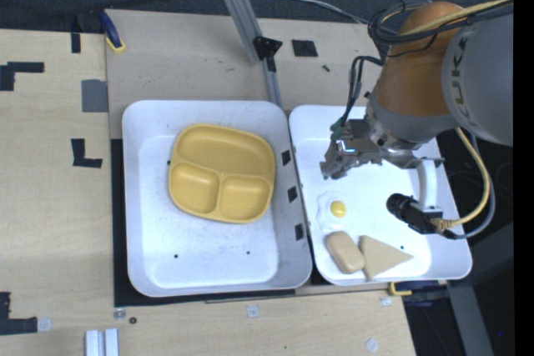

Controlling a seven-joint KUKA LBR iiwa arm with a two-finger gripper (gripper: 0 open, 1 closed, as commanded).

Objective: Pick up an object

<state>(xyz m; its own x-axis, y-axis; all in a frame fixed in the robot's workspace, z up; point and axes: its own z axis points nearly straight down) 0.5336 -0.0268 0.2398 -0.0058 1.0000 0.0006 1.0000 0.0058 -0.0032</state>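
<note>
Tool [336, 165] above fried egg [334, 211]

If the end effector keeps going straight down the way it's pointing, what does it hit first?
Probably bare floor of the right bin, just above the fried egg. The end effector hangs there, though depth is unclear.

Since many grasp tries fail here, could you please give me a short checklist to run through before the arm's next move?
1. Gripper over the right bin: ok.
2. Gripper above a pick target: not ok; the fried egg toy, bread roll and tan wedge lie nearer the bin's front.
3. Finger opening: cannot tell.
4. Targets unobstructed: ok, though roll and wedge touch.
5. Yellow divided plate out of the way in the left bin: ok.
</note>
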